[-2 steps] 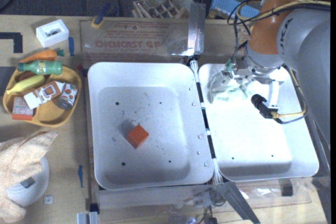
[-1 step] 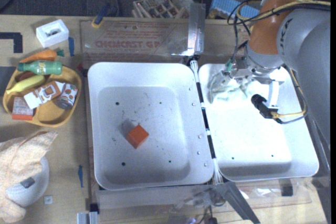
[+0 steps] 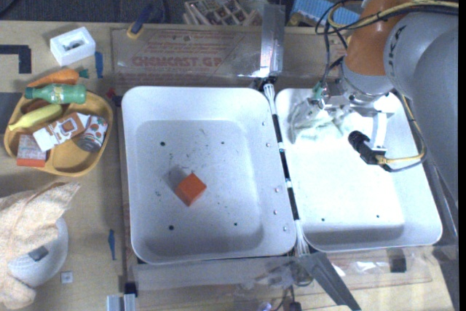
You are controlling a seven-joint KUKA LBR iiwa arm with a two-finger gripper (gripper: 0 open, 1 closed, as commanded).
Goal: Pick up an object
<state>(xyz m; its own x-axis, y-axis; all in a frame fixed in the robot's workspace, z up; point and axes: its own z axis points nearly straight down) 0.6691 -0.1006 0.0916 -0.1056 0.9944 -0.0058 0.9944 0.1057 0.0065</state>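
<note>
gripper (image 3: 318,115): hovers at right bin (image 3: 378,226) 11 o'clock, finger state unclear | orange block (image 3: 192,189): centre of left bin (image 3: 145,120)

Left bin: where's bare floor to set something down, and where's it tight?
Left bin: bare floor on all sides of the orange block, widest between it and the far wall. Right bin: near half is bare up to its front rim; the far half is crowded by the arm and gripper.

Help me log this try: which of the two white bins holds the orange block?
The left bin, the one away from the arm; the orange block lies on its floor. The gripper hangs over the right bin.
</note>
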